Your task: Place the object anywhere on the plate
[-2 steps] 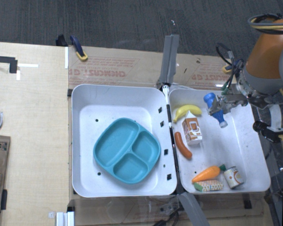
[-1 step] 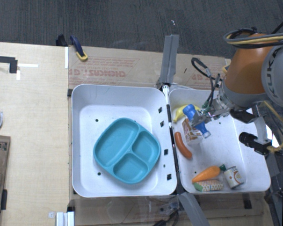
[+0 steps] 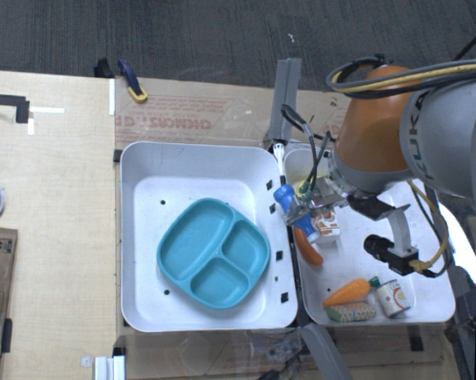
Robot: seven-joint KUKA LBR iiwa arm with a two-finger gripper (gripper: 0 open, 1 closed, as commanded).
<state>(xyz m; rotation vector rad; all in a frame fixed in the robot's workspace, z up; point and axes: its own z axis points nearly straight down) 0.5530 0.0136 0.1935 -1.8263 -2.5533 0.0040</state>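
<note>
Beneath hand (image 3: pixel 307 202), blue object (image 3: pixel 284 198).

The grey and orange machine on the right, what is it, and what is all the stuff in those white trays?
That is a robot arm, reaching in from the right. The picture comes from one fixed camera above the bench, looking down at a slant. At the arm's end is its gripper, the part that grabs things. It is low over the near edge of the right bin, among a blue object and a small white and brown carton; I cannot tell whether it holds anything.

The left bin holds a blue plate with three compartments, and nothing lies on it yet. The right bin holds toy food: a carrot, an orange sausage-like piece, a small carton and a speckled piece. The job is to put one object on the plate.
</note>
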